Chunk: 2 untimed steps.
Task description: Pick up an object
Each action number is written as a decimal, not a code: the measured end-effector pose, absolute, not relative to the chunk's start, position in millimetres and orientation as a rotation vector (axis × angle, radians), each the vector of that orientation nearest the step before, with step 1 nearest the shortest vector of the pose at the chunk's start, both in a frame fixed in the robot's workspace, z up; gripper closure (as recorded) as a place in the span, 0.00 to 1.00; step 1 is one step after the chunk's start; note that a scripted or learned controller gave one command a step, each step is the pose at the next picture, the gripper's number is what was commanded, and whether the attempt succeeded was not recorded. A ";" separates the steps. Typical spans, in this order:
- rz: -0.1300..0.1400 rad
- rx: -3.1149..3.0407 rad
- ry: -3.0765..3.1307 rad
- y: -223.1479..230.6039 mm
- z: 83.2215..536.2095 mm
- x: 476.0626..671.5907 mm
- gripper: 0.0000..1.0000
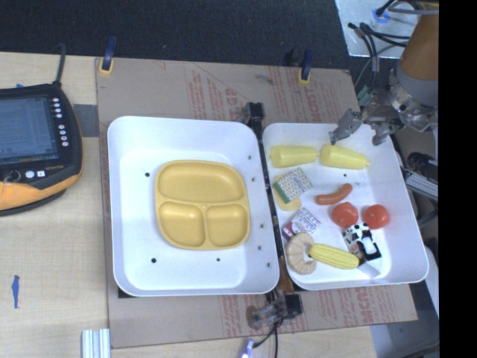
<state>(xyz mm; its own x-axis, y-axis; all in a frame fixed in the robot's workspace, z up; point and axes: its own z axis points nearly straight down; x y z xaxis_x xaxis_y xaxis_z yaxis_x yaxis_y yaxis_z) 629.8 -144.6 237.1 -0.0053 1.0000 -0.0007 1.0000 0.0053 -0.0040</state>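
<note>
My gripper (363, 131) hangs over the far edge of the right bin (395, 177), open, with nothing between its fingers. Just below it lies a yellow corn-shaped piece (343, 157), and a yellow oblong piece (294, 155) is to its left. Further down the bin are a small sausage (333, 194), two red tomatoes (344, 214) (376, 215), a black-and-white cow toy (363, 241), a corn cob (333, 256), a tan round piece (299, 250) and two small packets (292, 182) (304, 220).
The left bin (134, 200) holds a yellow divided plate (203, 202). A control tablet (30, 136) lies on the bench at far left. Clamps (106, 58) (304, 67) pin the cardboard at the back edge.
</note>
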 end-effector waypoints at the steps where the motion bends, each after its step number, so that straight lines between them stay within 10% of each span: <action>1: 0.008 -2.212 -2.225 -150.2 129.9 567.4 0.00; 2: 0.007 -2.213 -2.228 -165.8 91.5 593.1 0.00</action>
